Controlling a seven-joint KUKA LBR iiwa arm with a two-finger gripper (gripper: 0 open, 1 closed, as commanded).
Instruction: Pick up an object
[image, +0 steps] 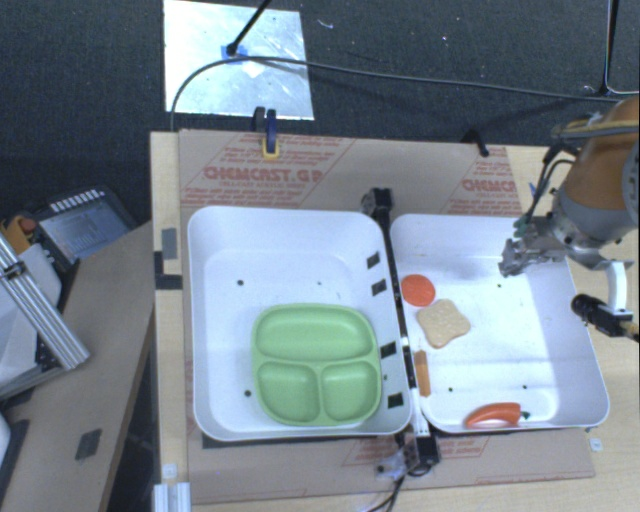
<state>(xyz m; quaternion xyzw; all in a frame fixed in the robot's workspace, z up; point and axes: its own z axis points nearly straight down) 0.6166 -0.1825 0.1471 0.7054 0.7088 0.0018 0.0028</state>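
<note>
Carrot (493, 414) low; gripper (519, 256) above bin (570, 330)

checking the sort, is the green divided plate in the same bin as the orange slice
No, the green divided plate lies in the left bin, while the orange slice lies in the right bin.

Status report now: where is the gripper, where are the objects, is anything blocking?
Gripper over right bin, upper right part, holding nothing seen. Orange disc, tan bread piece, carrot lie apart on bin floor. Green tray in left bin. Nothing blocking.
</note>
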